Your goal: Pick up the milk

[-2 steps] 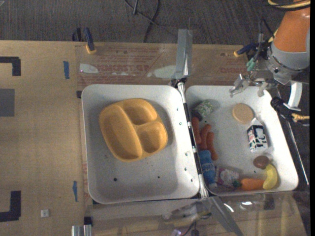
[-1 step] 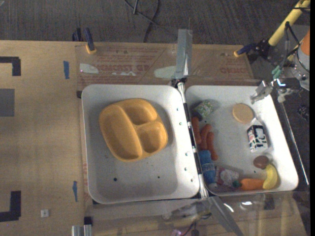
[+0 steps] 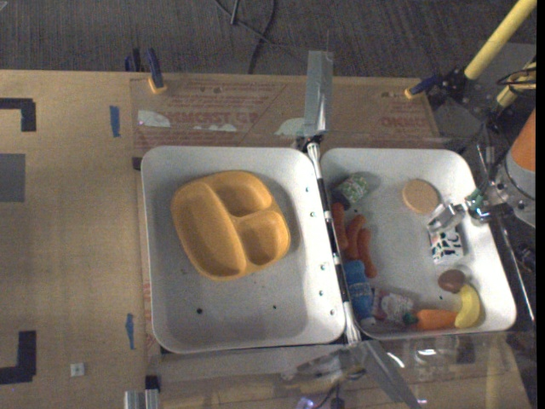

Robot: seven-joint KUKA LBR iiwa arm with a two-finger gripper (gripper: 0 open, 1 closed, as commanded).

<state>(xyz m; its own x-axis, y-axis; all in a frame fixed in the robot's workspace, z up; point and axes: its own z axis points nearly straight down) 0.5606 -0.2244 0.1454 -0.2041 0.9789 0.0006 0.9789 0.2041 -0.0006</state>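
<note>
Left bin (image 3: pixel 162 313): A shallow white bin is set left of centre in the frame. A yellow divided plate (image 3: pixel 230 222) lies in its upper half.

Right bin (image 3: pixel 387 164): A second white bin is set just beside the first, at centre right. The loose items are held here.

Left edge of right bin: A small green-and-white item (image 3: pixel 353 187) is seen at the top, orange pieces like carrots (image 3: pixel 353 237) below it, and a blue packet (image 3: pixel 358 286) lower still.

Bottom edge of right bin: An orange carrot (image 3: pixel 436 319) and a yellow banana (image 3: pixel 467 307) lie touching at the lower right corner. A brown rounded item (image 3: pixel 451 279) sits just above them.

Cookie (image 3: pixel 420 196): A tan disc is seen in the upper middle of the right bin.

Milk (image 3: pixel 446 235): The small white carton with dark patches lies at the right side of the right bin, below and to the right of the cookie, apart from other items.

Gripper (image 3: pixel 473 204): It is placed at the right edge of the frame, just beside the carton's upper right corner. Whether it is released or clenched cannot be told. No item is seen between its tips.

Step in hand: The approach to the milk is judged to be under way; no grasp is established.

Next move: The tips are to be centred over the carton, lowered astride it, then closed and lifted.
</note>
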